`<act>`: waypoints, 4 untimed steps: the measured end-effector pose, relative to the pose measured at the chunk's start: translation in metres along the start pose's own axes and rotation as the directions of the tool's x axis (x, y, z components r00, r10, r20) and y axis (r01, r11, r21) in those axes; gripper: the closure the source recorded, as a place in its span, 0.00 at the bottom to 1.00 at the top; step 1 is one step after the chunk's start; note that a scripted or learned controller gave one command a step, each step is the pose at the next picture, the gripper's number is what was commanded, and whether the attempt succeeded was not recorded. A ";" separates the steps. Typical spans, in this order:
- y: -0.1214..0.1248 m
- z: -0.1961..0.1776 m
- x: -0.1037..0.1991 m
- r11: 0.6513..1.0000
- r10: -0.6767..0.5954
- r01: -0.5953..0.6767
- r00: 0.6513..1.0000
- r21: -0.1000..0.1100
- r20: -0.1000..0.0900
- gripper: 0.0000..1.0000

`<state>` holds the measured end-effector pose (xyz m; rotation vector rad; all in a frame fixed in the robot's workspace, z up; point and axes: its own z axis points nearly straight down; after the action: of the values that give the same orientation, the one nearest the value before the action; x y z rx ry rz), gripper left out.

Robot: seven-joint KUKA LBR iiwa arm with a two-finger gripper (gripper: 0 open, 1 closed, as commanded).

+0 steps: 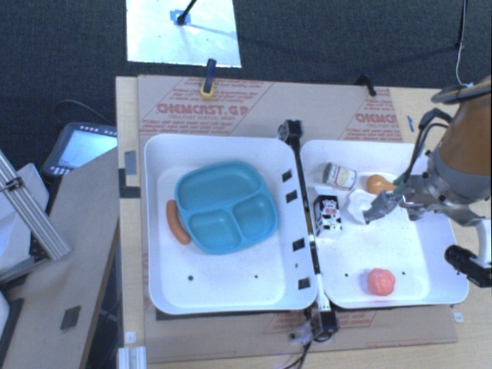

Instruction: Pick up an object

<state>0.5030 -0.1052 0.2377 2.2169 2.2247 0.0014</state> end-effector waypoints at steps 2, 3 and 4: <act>0.001 0.104 0.009 1.000 0.002 -0.002 1.000 0.005 -0.002 0.00; 0.001 0.155 0.009 1.000 0.003 -0.003 1.000 0.003 -0.001 0.00; 0.002 0.143 0.009 1.000 0.002 -0.002 1.000 -0.001 0.000 1.00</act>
<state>0.5055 -0.0960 0.0948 2.2193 2.2218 0.0023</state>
